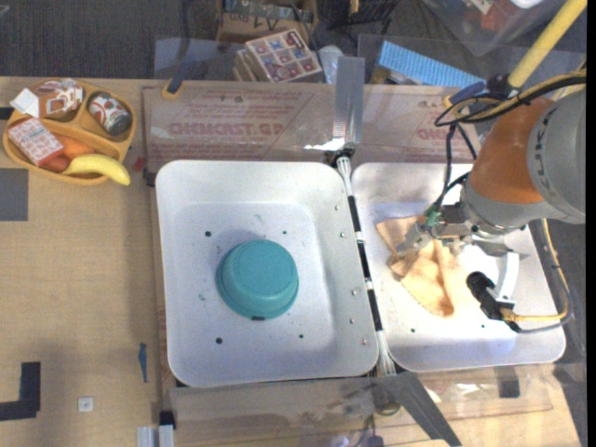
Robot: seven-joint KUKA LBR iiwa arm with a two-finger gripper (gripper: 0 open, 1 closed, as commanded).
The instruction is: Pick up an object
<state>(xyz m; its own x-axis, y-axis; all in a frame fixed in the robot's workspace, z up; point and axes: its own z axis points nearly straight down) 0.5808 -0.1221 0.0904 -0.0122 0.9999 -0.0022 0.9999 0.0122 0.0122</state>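
A tan, crumpled cloth-like piece [426, 273] lies in the right bin [540, 343], spreading from the bin's left side toward its middle. My gripper [434, 234] reaches in from the right and sits low over the upper part of that piece, hiding some of it. The grey arm with its orange band [507, 161] stretches over the bin's right half. In the left bin [186, 203], a round teal bowl [258, 278] rests upside down near the middle, well away from the gripper.
A black fitting [481, 290] with a yellow cable [531, 321] hangs below the wrist over the right bin. A yellow tray [28, 161] with a banana and food items sits at the far left. Boxes and clutter stand behind the bins.
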